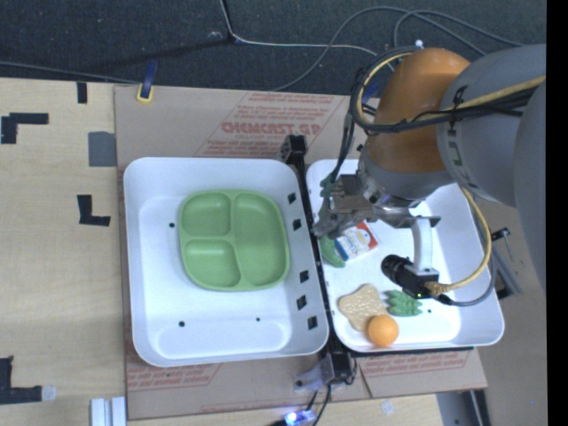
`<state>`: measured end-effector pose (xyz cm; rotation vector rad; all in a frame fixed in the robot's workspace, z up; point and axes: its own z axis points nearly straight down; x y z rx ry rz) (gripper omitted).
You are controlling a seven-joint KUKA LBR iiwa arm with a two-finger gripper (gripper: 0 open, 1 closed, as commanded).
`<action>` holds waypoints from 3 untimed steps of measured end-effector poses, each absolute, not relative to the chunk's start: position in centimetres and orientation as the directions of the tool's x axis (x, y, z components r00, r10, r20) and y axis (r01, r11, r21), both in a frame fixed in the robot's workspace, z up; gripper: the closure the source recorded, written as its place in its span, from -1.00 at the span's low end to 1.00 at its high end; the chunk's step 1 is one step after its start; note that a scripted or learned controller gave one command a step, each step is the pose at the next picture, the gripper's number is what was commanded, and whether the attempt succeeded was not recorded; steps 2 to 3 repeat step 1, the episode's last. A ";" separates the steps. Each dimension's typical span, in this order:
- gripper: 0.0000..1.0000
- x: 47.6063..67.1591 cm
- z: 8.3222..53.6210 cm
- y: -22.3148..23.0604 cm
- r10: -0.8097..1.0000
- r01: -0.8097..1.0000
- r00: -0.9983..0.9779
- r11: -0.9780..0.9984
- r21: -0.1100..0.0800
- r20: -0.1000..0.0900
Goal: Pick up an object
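My gripper (342, 223) hangs low over the left part of the right bin (475, 322), under the orange-banded wrist. Directly beneath it lies a small white carton with red and blue print (359, 240), touching a green item (333, 253) on its left. A tan cracker-shaped piece (360, 303), a small green toy (404, 304) and an orange ball (382, 330) lie near the bin's front edge.
The left bin (146, 264) holds a green divided plate (234, 240). A black divider strip (306, 229) runs between the bins. The arm's body covers the right bin's far half, and cables loop beside it.
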<state>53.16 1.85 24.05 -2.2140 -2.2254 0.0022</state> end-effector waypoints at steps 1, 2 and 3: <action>1.00 52.0 23.5 7.1 1.000 1.000 -0.007 0.007 -0.003 0.001; 1.00 52.0 23.5 7.1 1.000 1.000 -0.007 0.007 -0.003 0.001; 1.00 52.0 23.5 7.1 1.000 1.000 -0.007 0.007 -0.003 0.001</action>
